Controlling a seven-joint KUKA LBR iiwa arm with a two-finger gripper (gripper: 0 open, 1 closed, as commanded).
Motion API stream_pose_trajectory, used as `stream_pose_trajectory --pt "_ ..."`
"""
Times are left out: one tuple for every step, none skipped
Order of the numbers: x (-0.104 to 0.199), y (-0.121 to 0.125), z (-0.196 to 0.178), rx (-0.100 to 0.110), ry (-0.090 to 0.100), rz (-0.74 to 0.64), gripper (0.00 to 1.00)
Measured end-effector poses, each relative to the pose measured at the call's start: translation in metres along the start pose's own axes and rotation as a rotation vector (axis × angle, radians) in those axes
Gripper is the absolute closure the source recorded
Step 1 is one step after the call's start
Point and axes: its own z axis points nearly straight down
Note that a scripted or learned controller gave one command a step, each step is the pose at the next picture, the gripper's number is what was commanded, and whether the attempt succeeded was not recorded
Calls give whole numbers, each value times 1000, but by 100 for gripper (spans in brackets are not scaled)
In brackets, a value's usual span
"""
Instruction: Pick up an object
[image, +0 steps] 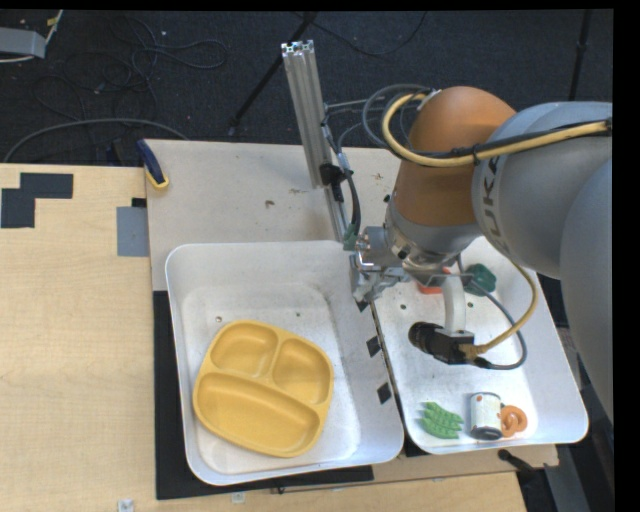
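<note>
KUKA arm (520, 180), grey with orange wrist band, reaches in from the right and hangs over the seam between the two bins; its bulk covers the upper part of the right bin.

Worktop (70, 330), pale wood, carries both bins on a dark mat.

Left bin (250, 270), shallow and white, holds one yellow divided plate (264, 386) lying flat toward the near left, three compartments up.

Right bin (560, 400) holds the candidates for picking. Along the near edge, a green leafy toy (441, 420), a small white-and-grey cylinder (486, 413) on its side, and an orange piece (513, 420) touching that cylinder. A teal object (481, 278) sits further back, partly hidden by the wrist.

Claw (365, 288) hangs low near the divider. Whether released or clenched, cannot tell: cabling and wrist hardware crowd it. Nothing visible between its tips, so likely no pick has been made yet.
</note>
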Motion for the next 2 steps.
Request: stream_pose_trajectory --pt "48 1 0 1 0 0 100" --pt "46 1 0 1 -1 3 0"
